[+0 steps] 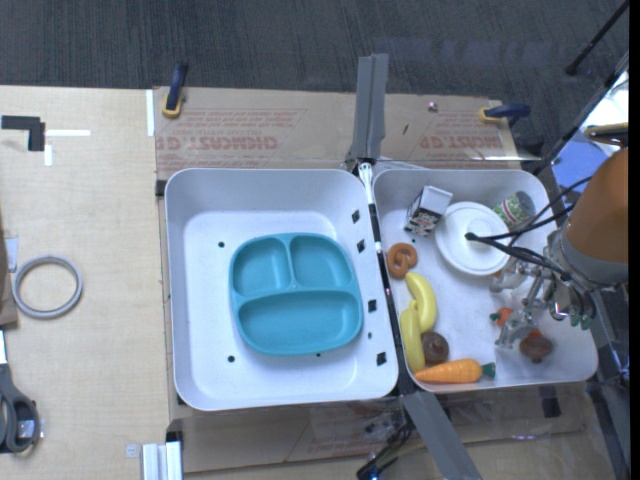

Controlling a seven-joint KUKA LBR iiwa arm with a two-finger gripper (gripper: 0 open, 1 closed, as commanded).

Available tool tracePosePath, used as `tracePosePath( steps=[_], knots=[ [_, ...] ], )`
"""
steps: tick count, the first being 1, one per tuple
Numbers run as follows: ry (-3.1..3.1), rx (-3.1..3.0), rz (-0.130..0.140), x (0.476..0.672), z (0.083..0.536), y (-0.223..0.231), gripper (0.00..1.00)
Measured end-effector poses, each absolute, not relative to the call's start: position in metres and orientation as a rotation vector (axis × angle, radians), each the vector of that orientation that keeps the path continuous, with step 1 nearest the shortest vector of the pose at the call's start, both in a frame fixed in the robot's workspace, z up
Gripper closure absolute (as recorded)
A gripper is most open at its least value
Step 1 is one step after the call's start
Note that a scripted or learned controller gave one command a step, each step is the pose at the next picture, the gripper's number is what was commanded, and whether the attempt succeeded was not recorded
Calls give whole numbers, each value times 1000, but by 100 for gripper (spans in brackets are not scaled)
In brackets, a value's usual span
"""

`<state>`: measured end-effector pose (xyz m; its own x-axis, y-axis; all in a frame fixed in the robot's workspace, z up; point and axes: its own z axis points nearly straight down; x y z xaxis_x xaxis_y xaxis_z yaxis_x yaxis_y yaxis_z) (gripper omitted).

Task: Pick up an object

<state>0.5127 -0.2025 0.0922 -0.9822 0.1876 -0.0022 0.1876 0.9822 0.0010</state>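
I hover my gripper (515, 330) low in the right white bin (560, 373), beside a small brown lump (537, 346); whether my jaws are apart I cannot tell. Next: close squarely around it.

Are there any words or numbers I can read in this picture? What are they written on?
Red print on the cardboard sheet behind the bins: upside down and too blurred to read.
Label on the small green-and-white cup in the right bin: too small to read.
Nothing else has writing on it.
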Motion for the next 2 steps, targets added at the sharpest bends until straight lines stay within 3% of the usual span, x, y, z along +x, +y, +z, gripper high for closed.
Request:
tracePosePath(
  steps=[1, 2],
  knots=[
    [3122, 292, 0, 514, 102, -202, 100],
    [3116, 369, 0, 509, 220, -136, 100]
  ],
)
